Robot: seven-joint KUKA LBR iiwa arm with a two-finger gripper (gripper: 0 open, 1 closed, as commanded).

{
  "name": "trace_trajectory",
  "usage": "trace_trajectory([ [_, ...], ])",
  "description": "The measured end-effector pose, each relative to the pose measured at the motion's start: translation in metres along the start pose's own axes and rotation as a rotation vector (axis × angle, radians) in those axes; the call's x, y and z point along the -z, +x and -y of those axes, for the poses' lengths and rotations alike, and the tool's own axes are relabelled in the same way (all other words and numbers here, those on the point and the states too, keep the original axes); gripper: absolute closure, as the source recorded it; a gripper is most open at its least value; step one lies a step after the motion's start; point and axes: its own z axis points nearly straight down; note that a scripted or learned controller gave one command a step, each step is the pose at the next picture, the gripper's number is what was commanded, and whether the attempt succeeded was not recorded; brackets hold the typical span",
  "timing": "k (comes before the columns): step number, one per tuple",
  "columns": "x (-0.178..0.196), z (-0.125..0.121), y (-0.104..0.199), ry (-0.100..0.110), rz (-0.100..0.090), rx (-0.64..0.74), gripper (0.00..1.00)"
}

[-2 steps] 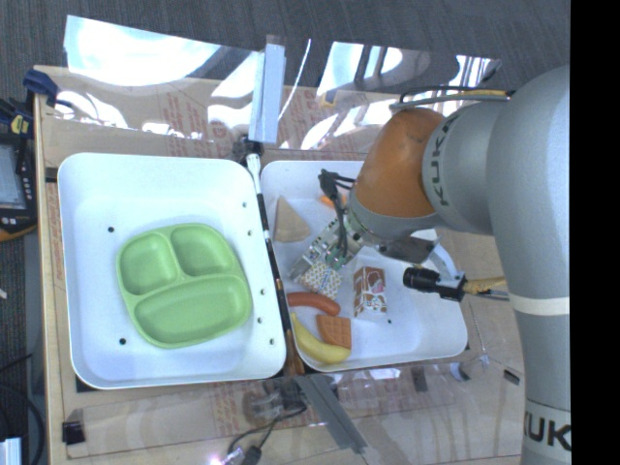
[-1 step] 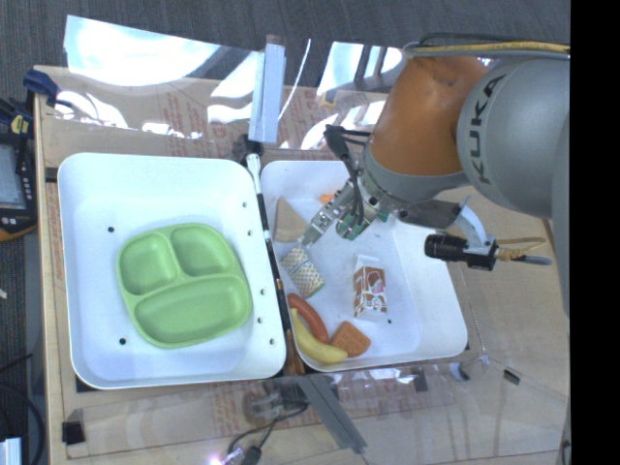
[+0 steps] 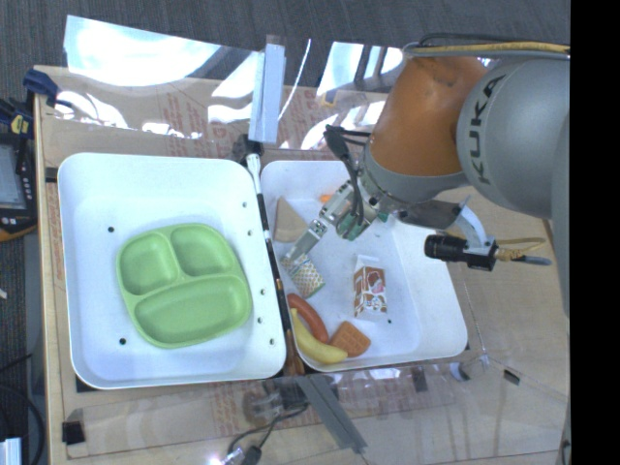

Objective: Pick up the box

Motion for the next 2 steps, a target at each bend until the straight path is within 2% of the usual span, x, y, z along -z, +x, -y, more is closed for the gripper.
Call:
trace_trajectory([
  [1,-0.083,0.016,-0.014,-0.015,0.017,-0.177,0.00],
  [2,-0.106,0.021,-0.025,-0.004,0.015,-0.269,0.00],
])
